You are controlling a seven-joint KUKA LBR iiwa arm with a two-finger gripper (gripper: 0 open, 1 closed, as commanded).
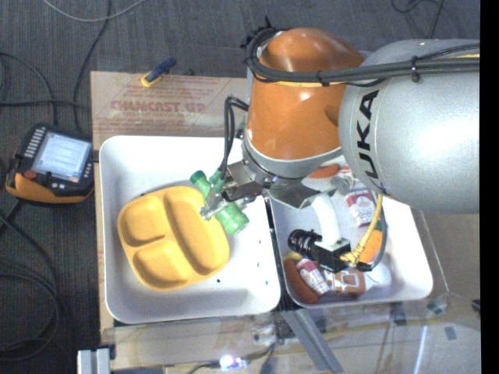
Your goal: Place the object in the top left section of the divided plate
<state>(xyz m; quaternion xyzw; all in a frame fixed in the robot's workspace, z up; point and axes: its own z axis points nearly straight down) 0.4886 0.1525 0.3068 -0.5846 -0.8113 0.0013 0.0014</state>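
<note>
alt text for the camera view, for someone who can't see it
The robot's gripper grips a green object over the upper right edge of a yellow divided plate, which lies in the left white bin. The right bin holds assorted small items.

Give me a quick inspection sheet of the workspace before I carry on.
Surface: left bin and right bin, white, side by side.
Job's things: yellow divided plate in the left bin; green object at its upper right edge.
Clutter: packets and a brown item in the right bin.
Grippers: gripper shut on the green object.
Cables: loose cables on the floor.
Surroundings: teach pendant left of the bench.
</note>
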